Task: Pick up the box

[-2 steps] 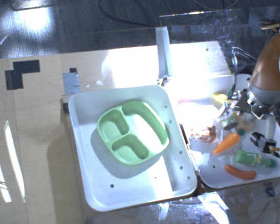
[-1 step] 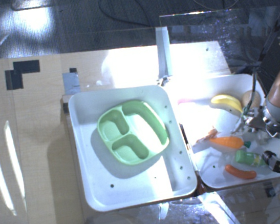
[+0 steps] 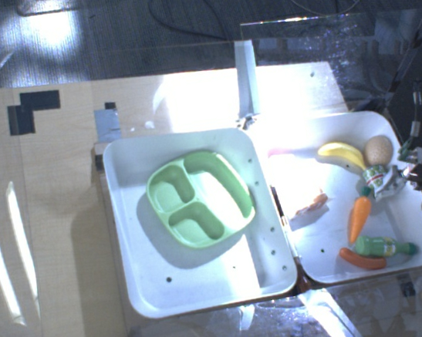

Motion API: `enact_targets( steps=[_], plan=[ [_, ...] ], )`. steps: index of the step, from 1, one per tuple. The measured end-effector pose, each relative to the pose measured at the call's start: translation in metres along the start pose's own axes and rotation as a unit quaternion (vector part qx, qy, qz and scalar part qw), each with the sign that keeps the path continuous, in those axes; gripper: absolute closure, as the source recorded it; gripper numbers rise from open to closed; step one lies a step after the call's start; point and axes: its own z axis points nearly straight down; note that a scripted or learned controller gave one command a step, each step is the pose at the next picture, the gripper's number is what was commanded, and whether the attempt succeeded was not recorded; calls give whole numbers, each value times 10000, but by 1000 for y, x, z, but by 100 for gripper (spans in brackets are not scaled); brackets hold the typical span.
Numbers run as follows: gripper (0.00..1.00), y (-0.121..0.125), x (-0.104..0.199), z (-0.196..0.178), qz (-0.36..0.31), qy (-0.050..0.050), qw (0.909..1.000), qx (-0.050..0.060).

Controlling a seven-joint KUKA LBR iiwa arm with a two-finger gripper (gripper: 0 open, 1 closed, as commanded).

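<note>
A small green and white box (image 3: 376, 179) lies tilted in the right bin (image 3: 318, 265), between a yellow banana (image 3: 343, 155) and an orange carrot (image 3: 359, 218). My gripper (image 3: 408, 173) reaches in from the right edge and sits just to the right of the box, at about its height. It looks very close to the box or touching it. Glare and dark wrist parts blur where they meet.
A tan egg-shaped thing (image 3: 378, 150) lies behind the box. A green bottle (image 3: 384, 246) and a red sausage-like item (image 3: 362, 259) rest at the bin's front. A small brown piece (image 3: 310, 206) lies mid-bin. The left bin (image 3: 124, 215) holds a green divided plate (image 3: 197, 198).
</note>
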Motion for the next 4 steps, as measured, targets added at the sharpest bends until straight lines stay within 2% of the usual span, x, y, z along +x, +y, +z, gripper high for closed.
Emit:
enact_targets(
  steps=[1,2,3,4],
  plan=[
    [0,-10,21,97,959,1,9954,12],
    [0,23,26,29,2368,-5,9716,13],
    [0,38,46,77,2993,-8,9541,24],
    [0,8,5,17,2338,-3,9723,12]
  ],
)
